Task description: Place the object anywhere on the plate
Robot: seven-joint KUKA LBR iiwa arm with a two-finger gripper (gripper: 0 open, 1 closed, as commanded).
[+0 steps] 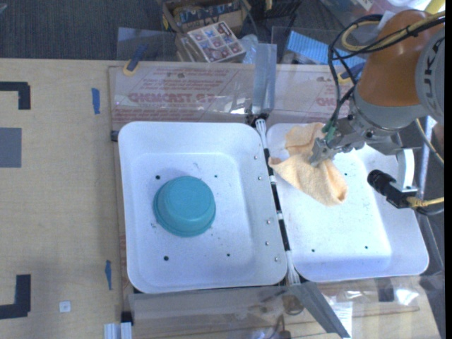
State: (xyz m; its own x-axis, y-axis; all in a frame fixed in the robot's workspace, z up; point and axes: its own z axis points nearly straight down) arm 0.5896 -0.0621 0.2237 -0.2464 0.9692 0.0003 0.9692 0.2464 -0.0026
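A round teal plate (185, 205) lies in the left white bin (141, 147), left of its middle. A crumpled yellow cloth (314, 179) is at the back left of the right bin (367, 246), and its left corner reaches the divider between the bins. My gripper (320, 152) comes in from the right, under the orange-banded wrist. It points down into the upper part of the cloth, and its fingers are pinched together on a bunched fold. The cloth spreads below and to both sides of the fingertips.
A black fitting (385, 184) on the arm hangs over the right bin's right side. A metal post (263, 76) stands behind the divider. Boxes and clutter (212, 27) lie beyond the bench's back edge. Blue tape marks (95, 99) dot the wooden bench top on the left.
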